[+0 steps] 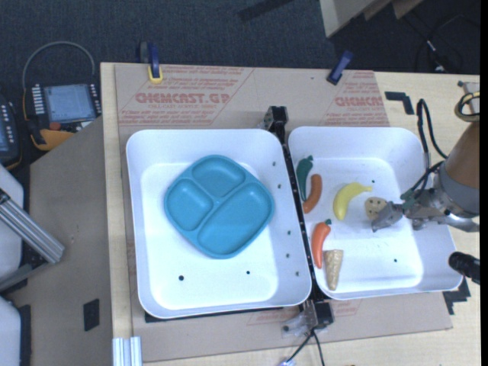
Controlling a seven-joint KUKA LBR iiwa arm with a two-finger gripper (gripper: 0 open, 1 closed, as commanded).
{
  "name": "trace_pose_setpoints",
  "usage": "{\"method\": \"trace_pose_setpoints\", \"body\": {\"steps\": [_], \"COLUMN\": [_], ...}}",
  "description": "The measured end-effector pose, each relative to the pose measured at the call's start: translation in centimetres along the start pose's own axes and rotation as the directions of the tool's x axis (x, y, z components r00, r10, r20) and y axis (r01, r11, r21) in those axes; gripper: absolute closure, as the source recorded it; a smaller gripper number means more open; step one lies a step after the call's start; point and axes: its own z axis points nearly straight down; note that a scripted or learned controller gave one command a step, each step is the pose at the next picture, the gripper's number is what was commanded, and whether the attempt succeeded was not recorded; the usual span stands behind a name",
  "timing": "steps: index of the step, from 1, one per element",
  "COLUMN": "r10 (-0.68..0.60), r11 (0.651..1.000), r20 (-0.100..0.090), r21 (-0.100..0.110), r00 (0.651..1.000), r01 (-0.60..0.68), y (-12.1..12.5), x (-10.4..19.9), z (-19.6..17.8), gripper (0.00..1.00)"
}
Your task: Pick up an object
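Grey gripper [386,216] low in right shallow white bin [396,273], just beside small tan holed block [374,205]; state of fingers impossible to tell. Nearby: yellow plastic banana [347,199], two orange carrots. Blue divided plate [219,205] in left bin.

Two bins side by side on my worktop [114,204]. Left bin [152,280] just has the divided plate [219,204] in the middle. Right bin [404,273] has the pepper [305,167], hot dog [313,192], carrot [320,242] and cone [333,268] lined up along its left wall, banana [348,198] beside them, and my gripper [385,216] touching the cookie [375,207].
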Motion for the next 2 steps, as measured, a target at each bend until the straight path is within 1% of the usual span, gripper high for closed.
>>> {"method": "trace_pose_setpoints", "body": {"steps": [1, 2], "r10": [0.000, 0.000], "r11": [1.000, 1.000], "r20": [-0.002, 0.001], "r21": [0.004, -0.002], "r00": [1.000, 1.000], "r01": [0.000, 0.000], "y": [-0.1, 0.0], "x": [0.1, 0.0], "z": [5.3, 4.0], "gripper": [0.00, 1.00]}}
